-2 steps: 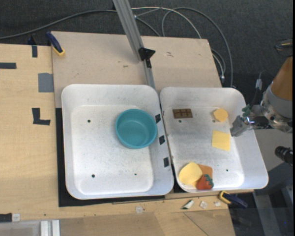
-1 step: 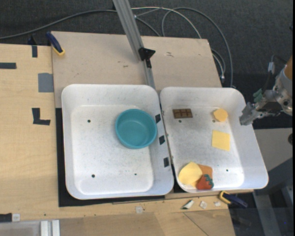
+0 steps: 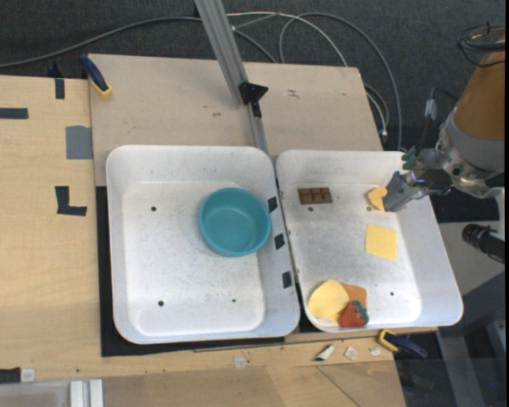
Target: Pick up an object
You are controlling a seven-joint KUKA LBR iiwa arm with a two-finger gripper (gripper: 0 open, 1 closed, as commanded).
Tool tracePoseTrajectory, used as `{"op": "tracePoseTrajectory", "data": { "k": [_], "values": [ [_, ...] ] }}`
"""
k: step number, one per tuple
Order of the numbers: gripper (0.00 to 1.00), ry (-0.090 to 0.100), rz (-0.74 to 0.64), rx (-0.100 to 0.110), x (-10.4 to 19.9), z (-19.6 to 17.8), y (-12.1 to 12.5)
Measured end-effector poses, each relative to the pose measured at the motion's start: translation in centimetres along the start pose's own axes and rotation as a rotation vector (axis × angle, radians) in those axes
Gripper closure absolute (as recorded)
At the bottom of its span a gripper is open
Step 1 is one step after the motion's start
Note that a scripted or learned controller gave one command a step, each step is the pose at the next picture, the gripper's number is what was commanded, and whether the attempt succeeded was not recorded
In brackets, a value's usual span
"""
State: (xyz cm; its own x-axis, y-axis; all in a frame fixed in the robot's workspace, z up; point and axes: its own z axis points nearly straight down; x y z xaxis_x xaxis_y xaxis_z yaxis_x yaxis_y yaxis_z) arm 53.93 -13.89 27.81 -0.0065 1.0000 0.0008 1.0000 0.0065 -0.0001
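My gripper (image 3: 397, 193) reaches in from the right over the back right corner of the right bin (image 3: 433, 253). A small yellow piece (image 3: 375, 198) lies right against its left side, partly covered by it. Further into that bin lie a brown chocolate bar (image 3: 315, 196) at the back and a flat yellow cheese slice (image 3: 382, 242) in the middle right. At the front sit a round yellow item (image 3: 327, 300), an orange piece (image 3: 355, 294) and a small red fruit (image 3: 353, 315). A teal bowl (image 3: 233, 220) stands upright in the left bin (image 3: 144, 253).
A grey metal post (image 3: 229, 49) slants up from the back between the bins. Cables (image 3: 339, 32) loop on the dark floor behind. Yellow-blue clamps sit at the bench's back left (image 3: 96, 76) and front right (image 3: 399, 342).
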Motion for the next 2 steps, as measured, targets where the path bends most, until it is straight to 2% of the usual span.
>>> {"op": "tracePoseTrajectory", "data": {
  "k": [2],
  "values": [
    [1.00,0.000,0.000,0.001,9.7,-0.2,3.7]
  ]
}}
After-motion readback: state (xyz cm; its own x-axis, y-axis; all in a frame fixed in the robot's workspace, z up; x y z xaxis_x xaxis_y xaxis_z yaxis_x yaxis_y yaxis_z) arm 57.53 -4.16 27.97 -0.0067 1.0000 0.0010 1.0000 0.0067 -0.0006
